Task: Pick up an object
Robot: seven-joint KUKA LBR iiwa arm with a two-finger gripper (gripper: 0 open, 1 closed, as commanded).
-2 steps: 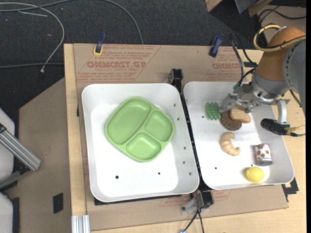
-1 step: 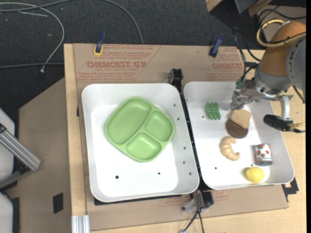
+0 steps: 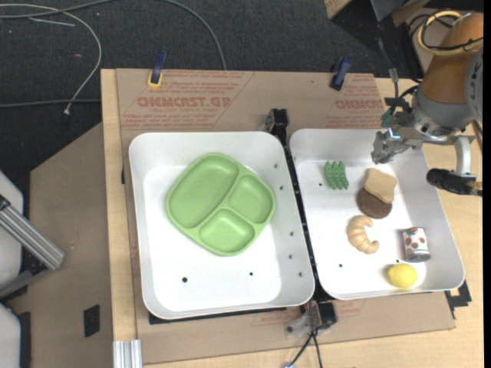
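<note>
My jaws (image 3: 383, 148) hang low over the right bin's (image 3: 322, 271) far edge, just above the sandwich (image 3: 377, 192), the nearest thing to pick. Whether they are wide or narrow, I cannot tell.

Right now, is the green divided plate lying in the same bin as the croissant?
No. The green divided plate lies in the left bin, while the croissant lies in the right bin.
</note>
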